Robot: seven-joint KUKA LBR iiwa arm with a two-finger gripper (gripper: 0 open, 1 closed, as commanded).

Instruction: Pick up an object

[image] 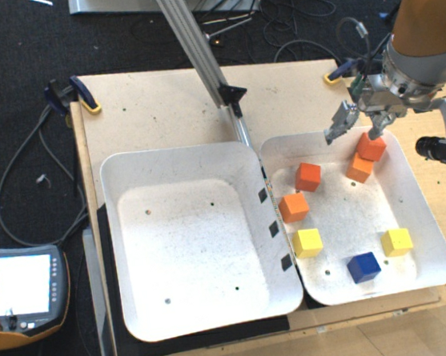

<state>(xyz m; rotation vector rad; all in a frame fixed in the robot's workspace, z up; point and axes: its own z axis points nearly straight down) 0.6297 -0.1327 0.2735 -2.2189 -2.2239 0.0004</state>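
Your claw (pixel 364 125) hangs spread over the right bin (pixel 419 197), nothing pinched, so the orange cube (pixel 371 148) awaits grasping

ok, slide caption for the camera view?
Pincer over the right bin, one finger on a red-orange cube; six other cubes below.

A single fixed camera looks down at a slant from above the bench (pixel 157 101), taking in both white bins (pixel 132 224) and surrounding floor.
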